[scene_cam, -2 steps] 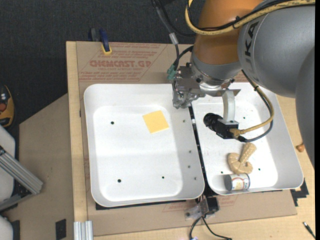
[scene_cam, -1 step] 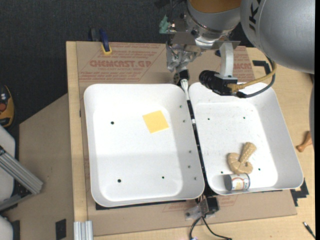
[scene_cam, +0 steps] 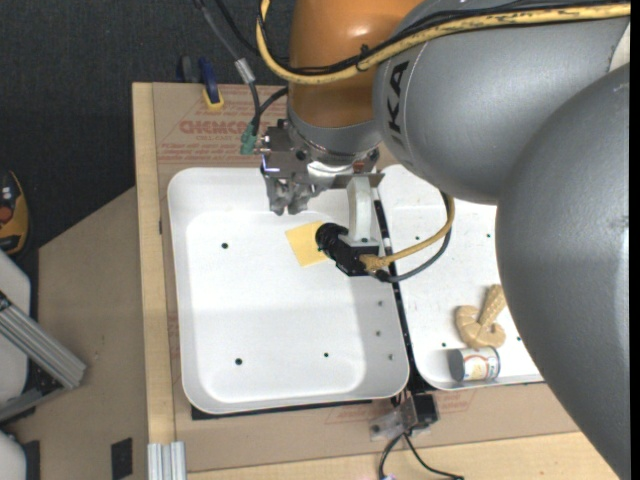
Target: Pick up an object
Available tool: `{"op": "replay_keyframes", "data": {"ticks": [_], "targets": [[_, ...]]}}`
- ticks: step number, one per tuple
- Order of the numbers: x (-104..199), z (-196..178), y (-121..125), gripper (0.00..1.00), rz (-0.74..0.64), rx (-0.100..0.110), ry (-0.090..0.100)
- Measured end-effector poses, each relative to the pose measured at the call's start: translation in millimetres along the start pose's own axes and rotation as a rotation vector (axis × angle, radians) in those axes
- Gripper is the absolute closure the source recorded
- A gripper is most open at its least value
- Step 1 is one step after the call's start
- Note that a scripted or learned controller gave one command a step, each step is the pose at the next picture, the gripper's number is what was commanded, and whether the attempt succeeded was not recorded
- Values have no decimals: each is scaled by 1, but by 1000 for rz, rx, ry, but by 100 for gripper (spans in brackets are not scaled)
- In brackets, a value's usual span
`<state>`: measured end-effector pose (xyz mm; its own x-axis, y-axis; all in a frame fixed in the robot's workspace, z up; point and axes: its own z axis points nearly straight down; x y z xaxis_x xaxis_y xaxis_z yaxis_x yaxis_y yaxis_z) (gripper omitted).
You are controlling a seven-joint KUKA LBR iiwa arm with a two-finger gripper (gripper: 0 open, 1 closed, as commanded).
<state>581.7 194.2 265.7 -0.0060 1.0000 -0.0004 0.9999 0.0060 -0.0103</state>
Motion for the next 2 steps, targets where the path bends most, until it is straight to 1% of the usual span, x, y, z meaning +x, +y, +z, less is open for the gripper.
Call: {"op": "replay_keyframes", "data": {"ticks": [1,2], "targets": [[32,-46,-19,100,2,-13,2],[30,-5,-66,100,5,-3,-1]]}}
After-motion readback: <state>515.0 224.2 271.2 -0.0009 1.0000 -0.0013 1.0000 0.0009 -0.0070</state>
